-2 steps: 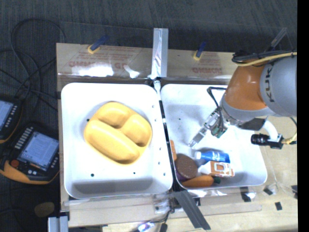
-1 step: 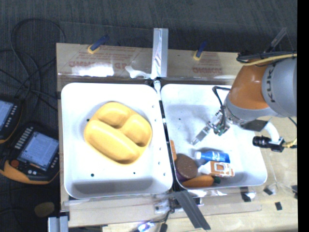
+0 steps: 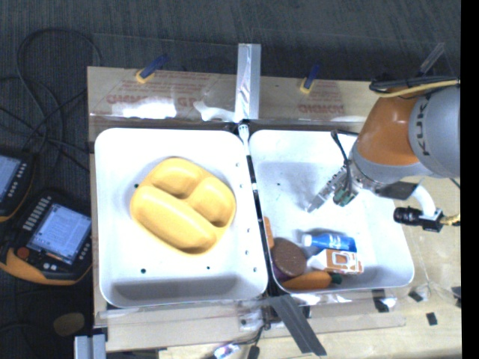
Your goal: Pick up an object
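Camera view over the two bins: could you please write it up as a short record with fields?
left bin: holds one large yellow lumpy object, near its centre
right bin: small items clustered at its near edge
items in right bin: blue bottle, brown round object, orange object, small white and orange carton
tool: over the right bin's bare middle, up-view of the cluster, nothing seen in it
arm: enters from the right
outside the bins: handheld screen device at the left
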You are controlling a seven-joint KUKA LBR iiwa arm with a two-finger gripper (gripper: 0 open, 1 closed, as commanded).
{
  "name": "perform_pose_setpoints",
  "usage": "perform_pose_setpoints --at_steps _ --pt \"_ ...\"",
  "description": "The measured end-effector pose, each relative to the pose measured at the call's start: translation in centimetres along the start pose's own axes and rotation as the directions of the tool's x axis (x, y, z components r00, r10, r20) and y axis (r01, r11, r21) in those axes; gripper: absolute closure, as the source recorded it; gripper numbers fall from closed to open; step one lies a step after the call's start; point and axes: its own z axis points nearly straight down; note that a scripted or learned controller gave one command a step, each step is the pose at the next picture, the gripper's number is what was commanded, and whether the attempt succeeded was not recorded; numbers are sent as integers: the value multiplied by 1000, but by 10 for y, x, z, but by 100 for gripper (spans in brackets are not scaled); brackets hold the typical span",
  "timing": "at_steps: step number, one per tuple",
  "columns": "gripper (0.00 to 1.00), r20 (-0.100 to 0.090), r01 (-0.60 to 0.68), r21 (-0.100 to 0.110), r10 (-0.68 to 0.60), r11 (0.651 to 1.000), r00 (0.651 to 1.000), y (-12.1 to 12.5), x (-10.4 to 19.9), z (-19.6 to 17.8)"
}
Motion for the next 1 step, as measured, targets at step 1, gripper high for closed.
perform_pose_setpoints --at_steps 1 --pt "100 -8 17 13 -17 1000 1000 17 57 -160"
